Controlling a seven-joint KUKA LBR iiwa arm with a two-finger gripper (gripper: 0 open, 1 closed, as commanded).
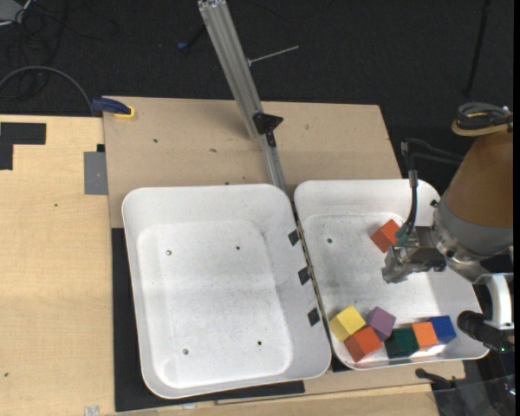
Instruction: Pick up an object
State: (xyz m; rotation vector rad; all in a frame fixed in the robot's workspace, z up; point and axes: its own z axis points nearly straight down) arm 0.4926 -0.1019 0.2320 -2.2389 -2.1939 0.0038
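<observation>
My claw (397,267) hangs low inside the right bin (347,219), toward its 3 o'clock side; from this angle I cannot tell how it is set. An orange block (385,234) lies just beside it at 11 o'clock, tilted on the bin floor. Down at 6 o'clock a cluster sits along the bin's near edge: a yellow cube (348,321), a red cube (363,343), a purple cube (381,321), a green cube (402,342), an orange cube (425,333) and a blue cube (443,328). The left bin (147,224) sits alongside.
</observation>
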